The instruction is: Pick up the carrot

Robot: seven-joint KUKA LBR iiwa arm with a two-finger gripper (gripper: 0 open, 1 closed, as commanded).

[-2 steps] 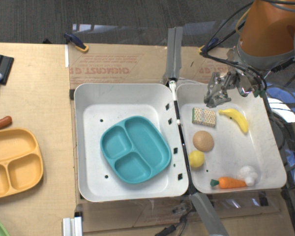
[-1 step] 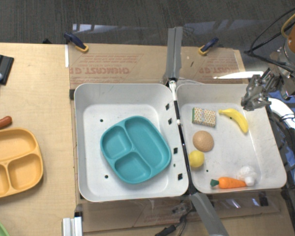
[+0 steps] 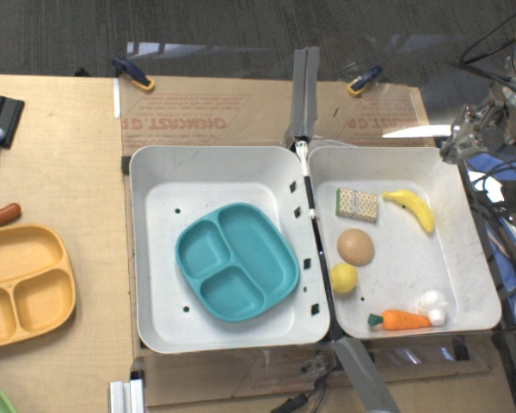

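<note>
The carrot (image 3: 402,320) is orange with a green stub at its left end. It lies flat along the front wall of the right bin (image 3: 464,256), pointing left to right. A white lumpy item (image 3: 433,307) touches its right end. My gripper (image 3: 469,138) is at the far right, above and outside the back right corner of that bin, well away from the carrot. It is small and cluttered by cables.
The right bin also holds a banana (image 3: 413,208), a patterned block (image 3: 357,205), a brown ball (image 3: 355,247) and a lemon (image 3: 343,279). A teal divided plate (image 3: 236,261) lies in the left bin (image 3: 155,231). An orange tray (image 3: 21,289) sits on the bench at left.
</note>
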